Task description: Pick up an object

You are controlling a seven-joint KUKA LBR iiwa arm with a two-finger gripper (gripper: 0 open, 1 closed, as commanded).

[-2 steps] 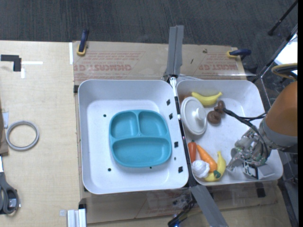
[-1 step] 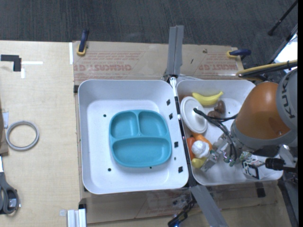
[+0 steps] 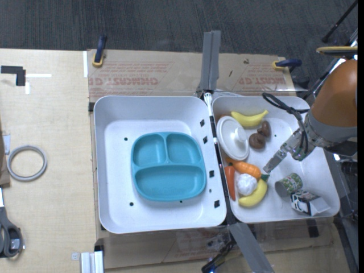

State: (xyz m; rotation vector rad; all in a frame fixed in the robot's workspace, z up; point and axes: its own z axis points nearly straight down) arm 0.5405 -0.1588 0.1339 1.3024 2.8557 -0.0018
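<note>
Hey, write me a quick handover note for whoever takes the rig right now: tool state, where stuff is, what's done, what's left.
Tool: low over the right bin, nothing seen in it; open or shut can't be judged.
Right bin holds: banana at the far side, white lid, brown object, carrot, white ball against a second banana, green can, small carton.
Left bin: blue divided plate.
Done: no pick yet.
Left: grasp and lift one object; the carrot lies nearest the tool.

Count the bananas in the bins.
2, both in the right bin: one banana near its far wall, above the white lid; the other banana nearer the front, curled around a white ball.
</note>
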